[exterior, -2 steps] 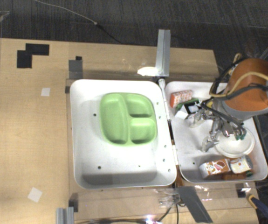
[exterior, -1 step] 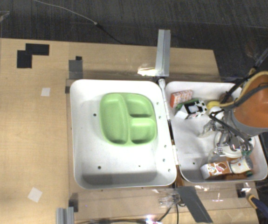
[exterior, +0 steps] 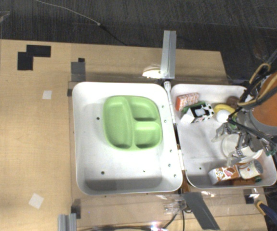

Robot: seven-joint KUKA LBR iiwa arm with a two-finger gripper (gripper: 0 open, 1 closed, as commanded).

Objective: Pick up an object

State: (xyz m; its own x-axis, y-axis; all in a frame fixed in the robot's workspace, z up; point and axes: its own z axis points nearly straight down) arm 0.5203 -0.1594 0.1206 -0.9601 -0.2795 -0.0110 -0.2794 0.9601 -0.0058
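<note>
Carton (exterior: 230,173), the small brown-and-orange one, lies on its side along the near wall of the right bin (exterior: 196,148), its long axis running roughly left to right. The gripper (exterior: 238,147) hangs just above and slightly to the right of it in the camera view, low over the bin floor, so the carton looks the nearest candidate; a short drop toward the near wall would put the gripper over it. Whether the gripper is parted or closed I cannot tell, since the metal there blurs against the white bin, and nothing is plainly held. Other choices sit farther off at the bin's far side: a red packet (exterior: 187,100), a black-and-white toy (exterior: 199,112) and a yellow piece (exterior: 223,111). The left bin (exterior: 90,167) carries a green divided tray (exterior: 131,121).
</note>
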